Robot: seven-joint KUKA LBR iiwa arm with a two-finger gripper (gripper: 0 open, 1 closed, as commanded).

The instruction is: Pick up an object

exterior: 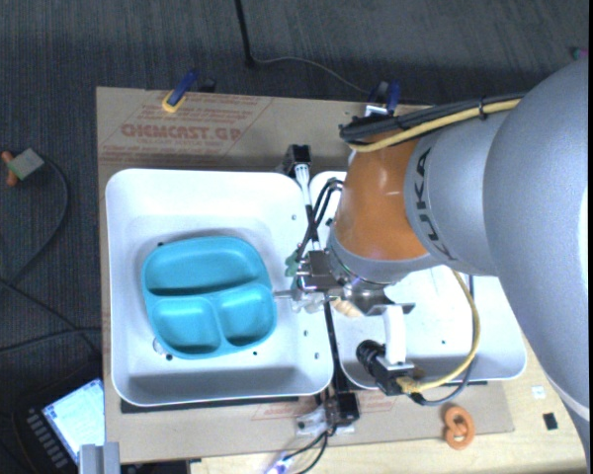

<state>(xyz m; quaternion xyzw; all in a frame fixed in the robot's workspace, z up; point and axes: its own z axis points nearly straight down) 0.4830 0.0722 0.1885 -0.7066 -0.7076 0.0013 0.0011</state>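
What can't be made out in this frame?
- Pincer: the grey-and-orange arm hangs over it in the camera view, so its state cannot be read.
- Right shallow white bin: mostly covered by the arm; contents hidden.
- Turquoise three-compartment plastic tray in the left shallow white bin: anything beneath it is hidden.
- Small orange ring-shaped item on the bench: too small to identify.

Blue-and-yellow clamp [181, 89] on the board's [208, 131] far edge, orange ring [459, 425] near its front

Grey arm [534, 186], orange band [376, 205], black and yellow cables.
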